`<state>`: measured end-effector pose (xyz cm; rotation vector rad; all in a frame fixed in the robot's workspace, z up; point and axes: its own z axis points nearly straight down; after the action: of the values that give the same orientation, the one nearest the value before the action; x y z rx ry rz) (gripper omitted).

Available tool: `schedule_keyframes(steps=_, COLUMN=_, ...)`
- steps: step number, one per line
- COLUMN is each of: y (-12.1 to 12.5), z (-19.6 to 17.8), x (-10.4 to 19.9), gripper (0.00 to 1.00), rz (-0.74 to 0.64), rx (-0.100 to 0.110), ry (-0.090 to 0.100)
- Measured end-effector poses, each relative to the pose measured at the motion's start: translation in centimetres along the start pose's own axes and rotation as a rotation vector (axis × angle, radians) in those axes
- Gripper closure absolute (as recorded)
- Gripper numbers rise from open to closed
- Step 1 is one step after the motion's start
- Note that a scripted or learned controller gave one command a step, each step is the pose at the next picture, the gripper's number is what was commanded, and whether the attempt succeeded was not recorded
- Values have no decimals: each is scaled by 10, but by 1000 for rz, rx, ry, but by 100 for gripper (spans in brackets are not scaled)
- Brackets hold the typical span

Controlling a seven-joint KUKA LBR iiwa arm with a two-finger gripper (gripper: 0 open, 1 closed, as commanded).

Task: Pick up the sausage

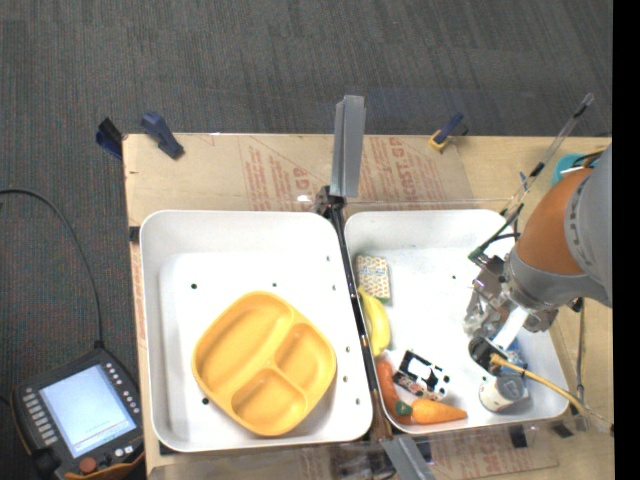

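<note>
Robotics lab: cabled teach pendant [78, 410] on grey carpet [250, 48]; cardboard-topped bench [240, 173]; robot arm [575, 243] over white bin [420, 216].

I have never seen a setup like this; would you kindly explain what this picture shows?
One camera looks down at a slant on a bench with two white bins. The grey robot arm, with an orange band, reaches in from the right, and its gripper hangs over the right bin. That bin holds a banana, a reddish sausage by its left wall, a carrot, a black-and-white item and a patterned pad. The left bin holds a yellow divided plate. The sausage lies apart from the gripper, not yet picked up.
</note>
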<state>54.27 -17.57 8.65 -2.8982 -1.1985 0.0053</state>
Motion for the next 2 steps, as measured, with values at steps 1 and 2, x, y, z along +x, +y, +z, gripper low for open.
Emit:
schedule_keyframes(steps=1, y=-77, z=-99, x=75, gripper=100, rz=103, rx=-1, ry=-1)
schedule_keyframes(steps=2, y=-12, z=-30, x=98, gripper=100, rz=-82, rx=-1, ry=-2)
